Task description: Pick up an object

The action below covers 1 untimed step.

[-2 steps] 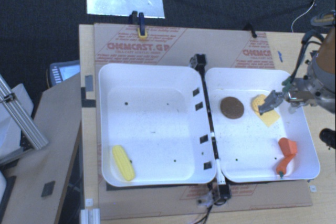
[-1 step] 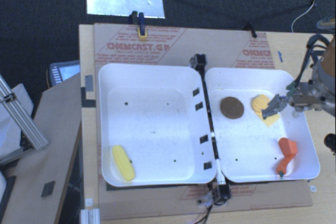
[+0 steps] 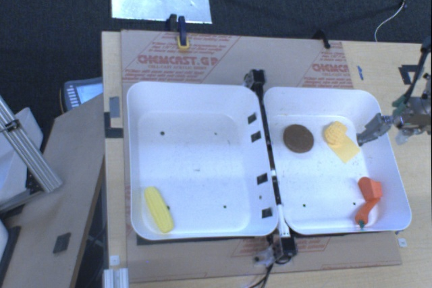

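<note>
1 carrot [image 3: 368, 199] lies slanted, tip toward the right bin's [image 3: 317, 99] near rim.

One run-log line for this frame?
gripper: over right bin's right rim, nothing held | right bin: brown disc, yellow piece, carrot | left bin: corn cob

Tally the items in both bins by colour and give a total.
Yellow: 2, the corn cob in the left bin and the yellow piece in the right bin
Brown: 1, the round disc
Orange: 1, the carrot
Total: 4
</note>
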### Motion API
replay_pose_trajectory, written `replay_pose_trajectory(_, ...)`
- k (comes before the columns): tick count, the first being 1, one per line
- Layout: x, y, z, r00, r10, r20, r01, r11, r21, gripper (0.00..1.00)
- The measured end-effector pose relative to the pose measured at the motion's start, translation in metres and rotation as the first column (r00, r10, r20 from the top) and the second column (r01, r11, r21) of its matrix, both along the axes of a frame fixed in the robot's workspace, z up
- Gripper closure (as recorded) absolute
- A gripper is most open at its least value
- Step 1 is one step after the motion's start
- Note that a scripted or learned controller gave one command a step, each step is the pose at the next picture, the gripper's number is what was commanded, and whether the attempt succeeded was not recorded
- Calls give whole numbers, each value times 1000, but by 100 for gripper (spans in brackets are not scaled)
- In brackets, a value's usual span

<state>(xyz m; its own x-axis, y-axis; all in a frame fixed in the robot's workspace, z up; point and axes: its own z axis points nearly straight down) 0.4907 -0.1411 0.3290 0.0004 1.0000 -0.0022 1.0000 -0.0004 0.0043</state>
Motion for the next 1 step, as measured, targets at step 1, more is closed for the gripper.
replay_pose_trajectory(1, -3, 43, -5, 1000, 8, -1, -8, 1000, 2, 0)
